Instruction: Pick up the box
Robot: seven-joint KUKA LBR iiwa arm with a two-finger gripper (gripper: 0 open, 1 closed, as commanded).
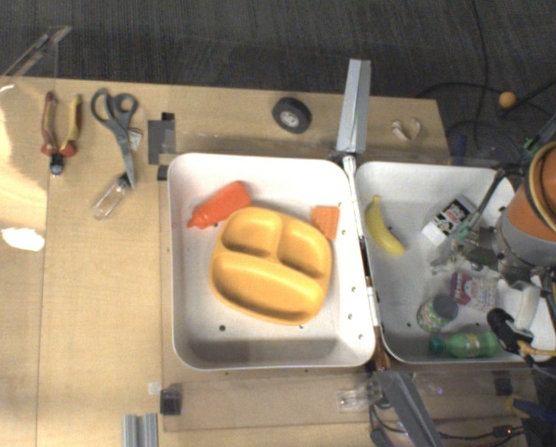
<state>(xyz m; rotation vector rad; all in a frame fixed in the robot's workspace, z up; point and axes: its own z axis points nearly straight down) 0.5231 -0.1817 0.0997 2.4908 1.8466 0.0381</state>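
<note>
Bins side by side on a wooden bench [82,296], nearly touching along a shared edge.

Left bin [186,329]: mostly taken up by a yellow divided tray [271,264], lying flat and turned at a slant. Just beside its upper left corner, a red-orange bottle [218,204] on its side. At its upper right corner, a small orange block [326,220], close to the bin wall.

Right bin [400,182]: more crowded.
- Banana [384,226] near the left wall, lengthwise.
- Small white box [453,216] with dark print, in the upper middle, tilted, well apart from the banana.
- Round can [436,312] lower down, top facing up.
- Green bottle [465,345] lying flat along the bottom wall, just below the can.
- Purple-printed packet [474,291] to the right of the can.

Grey arm [541,217] with its orange band reaching in over the right bin's right side. Gripper [469,250] low over the clutter, just below the small white box and above the purple-printed packet. Open or closed: cannot tell, too blurred against the items beneath. Nothing seen lifted.

Outside the bins, on the bench's upper left: red-handled pliers [58,128], scissors [119,124], and a black tape roll [291,114] further right.
</note>
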